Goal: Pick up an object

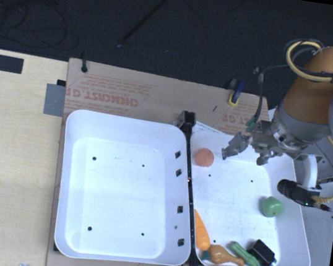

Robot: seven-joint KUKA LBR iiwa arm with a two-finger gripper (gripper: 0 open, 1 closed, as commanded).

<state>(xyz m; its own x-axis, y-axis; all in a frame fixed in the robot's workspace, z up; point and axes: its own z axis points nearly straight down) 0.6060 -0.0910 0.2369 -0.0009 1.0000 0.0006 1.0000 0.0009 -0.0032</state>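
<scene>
**Gripper hangs open over the far end of the right bin**

Down at the near edge of the right bin, we have a little cluster packed together: an orange carrot lying along the divider side, a tan-orange piece just beside its lower end, a green pod-shaped piece touching that, and a black block sitting right against the pod toward the near right corner. Moving up, a green round object sits alone close to the right wall, well apart from the cluster. Further back, a pink ball rests near the far left corner of this bin, just beside the divider.

And there is the gripper, poised above the bin's far edge with its two fingers spread apart and nothing between them. The pink ball lies near its left finger, not touching. Behind it, the grey arm with its orange band rises at the right.

The left bin sits alongside on the cardboard sheet.
</scene>
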